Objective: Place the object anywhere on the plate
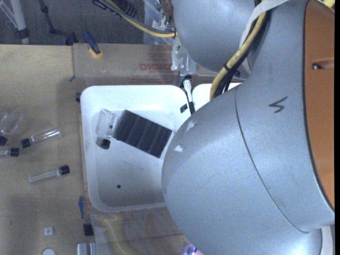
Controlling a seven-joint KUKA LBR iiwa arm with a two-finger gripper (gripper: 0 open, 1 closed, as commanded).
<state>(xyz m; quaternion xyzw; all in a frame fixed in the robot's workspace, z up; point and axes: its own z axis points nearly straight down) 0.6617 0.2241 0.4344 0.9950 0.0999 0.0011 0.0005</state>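
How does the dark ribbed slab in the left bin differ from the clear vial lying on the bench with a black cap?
The dark ribbed slab is opaque, flat and wide; the clear vial is see-through, thin and tube-shaped. The slab lies inside the left bin; the vial lies outside it, on the wooden bench. The slab looks far larger. Both lie at a slant.

The arm (249,158), filling the right of the frame, is smooth grey with an orange band (321,89) at the far right, a thin black mark on its shell, and yellow and black cables (241,49) running over it near the top. At centre left the bin (90,142) is plain white and holds a black, ridged plate (142,133) with a clear object (105,125), black-capped, at the plate's left end. The bench (37,89) along the left is pale tan wood, scattered with clear vials (49,172) bearing black caps.
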